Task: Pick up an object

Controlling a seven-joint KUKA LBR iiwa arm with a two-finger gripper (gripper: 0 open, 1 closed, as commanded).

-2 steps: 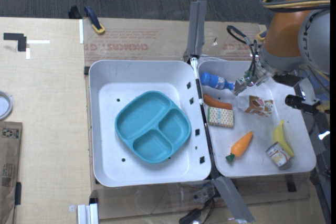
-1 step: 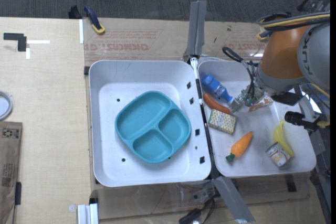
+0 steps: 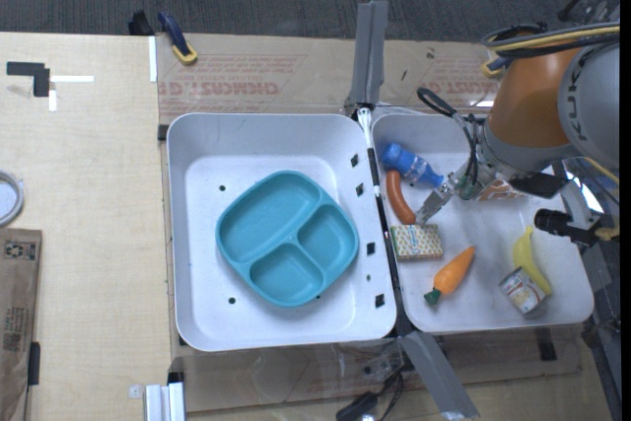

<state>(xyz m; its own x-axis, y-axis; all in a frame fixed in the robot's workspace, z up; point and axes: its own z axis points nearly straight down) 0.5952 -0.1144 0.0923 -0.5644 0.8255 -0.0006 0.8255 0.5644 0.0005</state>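
The right white bin (image 3: 490, 316) holds several objects. A blue bottle (image 3: 410, 164) lies at its back left, with a red-orange sausage (image 3: 398, 197) just in front of it. A speckled tan sponge block (image 3: 416, 242) sits below the sausage, and an orange carrot (image 3: 453, 272) lies to its right. A yellow banana (image 3: 527, 257) and a small tin can (image 3: 523, 292) lie at the right side. My gripper (image 3: 432, 207) hangs low over the bin, pointing down-left, just right of the sausage and above the sponge block. Nothing shows in its grasp.
The left white bin (image 3: 193, 212) holds a blue divided plate (image 3: 286, 238). A grey divider post (image 3: 370, 54) rises behind the seam between the bins. The arm's orange band (image 3: 532, 104) looms over the right bin's back corner, with cables around it.
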